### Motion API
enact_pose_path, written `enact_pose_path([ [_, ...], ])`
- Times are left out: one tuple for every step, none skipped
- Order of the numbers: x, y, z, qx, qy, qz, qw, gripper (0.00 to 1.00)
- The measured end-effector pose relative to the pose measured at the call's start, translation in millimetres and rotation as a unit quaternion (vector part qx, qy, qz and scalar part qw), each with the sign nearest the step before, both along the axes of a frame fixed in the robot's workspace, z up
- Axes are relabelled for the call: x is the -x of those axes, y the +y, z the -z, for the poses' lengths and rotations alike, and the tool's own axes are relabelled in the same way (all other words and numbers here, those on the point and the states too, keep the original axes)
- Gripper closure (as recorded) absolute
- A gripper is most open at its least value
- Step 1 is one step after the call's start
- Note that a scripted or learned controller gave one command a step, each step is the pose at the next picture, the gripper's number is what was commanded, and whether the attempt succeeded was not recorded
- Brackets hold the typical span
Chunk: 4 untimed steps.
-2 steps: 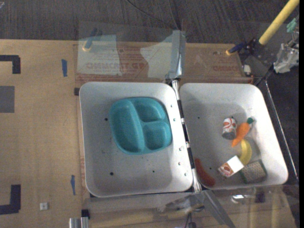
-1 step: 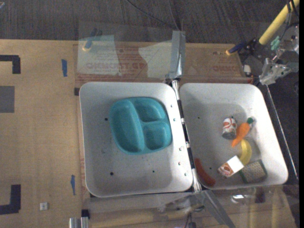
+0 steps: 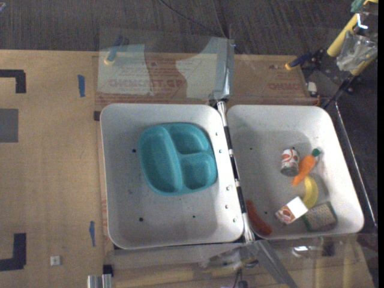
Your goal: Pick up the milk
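On the bench [image 3: 48, 179], two bins are sitting: left bin [image 3: 120, 221] holding a teal tray [image 3: 178, 158]; right bin [image 3: 252, 131] holding milk [image 3: 291, 211] touching a banana [image 3: 310, 191] and sponge [image 3: 320, 216]. Gripper state: cannot tell.

Two white bins [image 3: 114, 221] on bench [image 3: 48, 179]

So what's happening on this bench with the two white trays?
A robot arm is meant to pick up the milk, a small carton lying in the right bin. Nothing has hold of it at this moment. It sits near the bin's front edge, beside a banana and a sponge, with a carrot, a small can and a red sausage also in that bin. The left bin holds a teal divided plate.
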State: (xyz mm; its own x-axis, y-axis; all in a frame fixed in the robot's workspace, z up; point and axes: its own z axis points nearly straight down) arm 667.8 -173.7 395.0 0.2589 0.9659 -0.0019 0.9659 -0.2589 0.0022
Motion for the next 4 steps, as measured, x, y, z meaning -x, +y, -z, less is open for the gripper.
enact_pose_path([
  [7,-18,-27,0.0003,-0.001,0.010,0.9999,1.00],
  [0,63,-40,-0.0002,0.000,-0.001,1.0000,1.00],
  [0,61,-40,-0.0001,0.001,-0.032,0.9995,1.00],
  [20,127,-40,-0.0011,0.002,-0.086,0.9963,1.00],
])
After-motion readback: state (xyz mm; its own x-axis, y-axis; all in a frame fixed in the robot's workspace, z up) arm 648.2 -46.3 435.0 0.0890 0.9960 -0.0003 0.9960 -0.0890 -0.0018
